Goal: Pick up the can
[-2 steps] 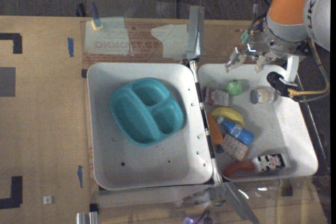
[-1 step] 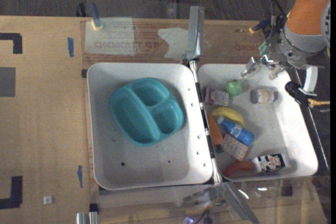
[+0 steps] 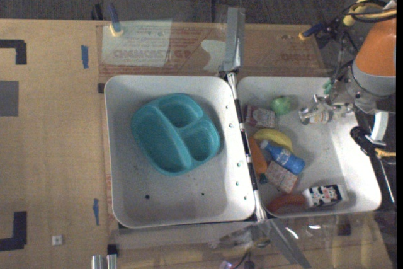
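Hovering over rt bin (image 3: 352, 154): pincer (image 3: 318, 111), grip state unclear; can (image 3: 262, 116) near divider, apart.

Even overhead light, soft shadows. Glare on clear panel (image 3: 157, 41) behind bins. Overall slightly soft, grainy; colours muted.

Glossy white plastic bins (image 3: 119, 154), matt teal plastic divided plate (image 3: 176, 133), bare wooden bench (image 3: 50, 135), shiny metal pincer (image 3: 308, 115)
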`<state>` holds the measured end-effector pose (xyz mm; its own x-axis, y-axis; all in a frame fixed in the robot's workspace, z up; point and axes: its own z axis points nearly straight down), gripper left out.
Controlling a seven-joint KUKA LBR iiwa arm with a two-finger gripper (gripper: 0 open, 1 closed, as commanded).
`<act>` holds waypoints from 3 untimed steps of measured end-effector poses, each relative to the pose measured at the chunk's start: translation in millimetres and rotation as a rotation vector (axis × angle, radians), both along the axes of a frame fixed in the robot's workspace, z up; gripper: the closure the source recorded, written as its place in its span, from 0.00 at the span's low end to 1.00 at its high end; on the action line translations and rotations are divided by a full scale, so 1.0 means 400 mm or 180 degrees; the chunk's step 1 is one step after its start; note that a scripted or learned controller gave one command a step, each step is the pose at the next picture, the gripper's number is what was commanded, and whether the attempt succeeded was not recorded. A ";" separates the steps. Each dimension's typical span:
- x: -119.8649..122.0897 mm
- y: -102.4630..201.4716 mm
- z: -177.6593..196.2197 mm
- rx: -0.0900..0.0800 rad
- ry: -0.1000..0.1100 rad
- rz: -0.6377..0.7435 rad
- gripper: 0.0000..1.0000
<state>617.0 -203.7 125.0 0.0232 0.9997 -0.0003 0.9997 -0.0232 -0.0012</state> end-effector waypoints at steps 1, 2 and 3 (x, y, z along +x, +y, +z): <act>-0.018 -0.009 -0.093 0.0027 -0.0013 -0.0245 0.00; -0.028 0.143 -0.092 0.0000 -0.0020 0.0581 0.00; 0.073 0.027 -0.096 0.0000 0.0000 0.0380 0.00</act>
